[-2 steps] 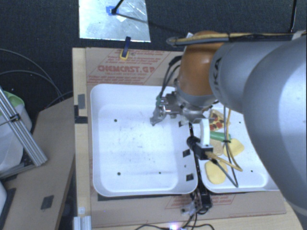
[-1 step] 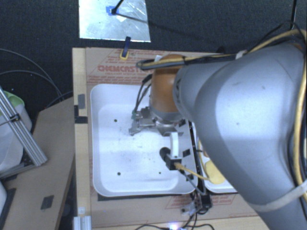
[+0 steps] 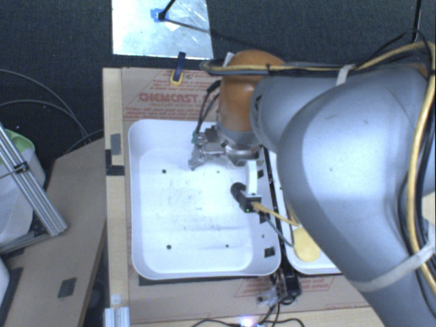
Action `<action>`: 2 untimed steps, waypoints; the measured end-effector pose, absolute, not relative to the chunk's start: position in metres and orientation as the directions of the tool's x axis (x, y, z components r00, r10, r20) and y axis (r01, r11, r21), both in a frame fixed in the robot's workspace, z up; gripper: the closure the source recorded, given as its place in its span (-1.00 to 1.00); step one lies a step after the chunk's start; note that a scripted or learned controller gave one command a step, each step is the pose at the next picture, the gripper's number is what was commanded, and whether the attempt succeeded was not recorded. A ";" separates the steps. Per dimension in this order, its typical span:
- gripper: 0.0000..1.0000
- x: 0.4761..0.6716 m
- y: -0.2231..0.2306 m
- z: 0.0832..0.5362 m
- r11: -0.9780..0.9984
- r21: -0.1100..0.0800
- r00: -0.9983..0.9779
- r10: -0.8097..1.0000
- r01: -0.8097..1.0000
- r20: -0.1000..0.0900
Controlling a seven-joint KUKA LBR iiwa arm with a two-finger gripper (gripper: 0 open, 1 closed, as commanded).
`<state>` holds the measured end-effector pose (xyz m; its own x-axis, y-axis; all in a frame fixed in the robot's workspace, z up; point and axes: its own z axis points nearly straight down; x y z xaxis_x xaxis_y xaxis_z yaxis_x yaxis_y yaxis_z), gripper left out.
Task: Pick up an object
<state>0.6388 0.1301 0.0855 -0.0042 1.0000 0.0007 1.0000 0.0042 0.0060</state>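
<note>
Yellow rounded object [image 3: 308, 246] lying in the right bin [image 3: 320, 268], smooth and matte, partly hidden under the arm [image 3: 340, 162], well apart from the pincer [image 3: 199, 157]. Pincer hanging over the upper part of the left bin [image 3: 146, 203], metal, angular; open or closed impossible to tell. Bins shallow, white, glossy plastic with rounded corners, sitting on brown cardboard [image 3: 163, 97] atop the worktop [image 3: 75, 196].

Brown bench [image 3: 82, 203] — cardboard sheet [image 3: 160, 97] flat on it, two white bins [image 3: 146, 251] side by side.
</note>
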 end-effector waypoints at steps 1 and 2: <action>-1.00 0.669 0.243 0.086 0.013 0.007 -0.013 1.000 1.000 0.007; -1.00 0.667 0.171 0.085 -0.003 0.000 0.003 1.000 1.000 0.000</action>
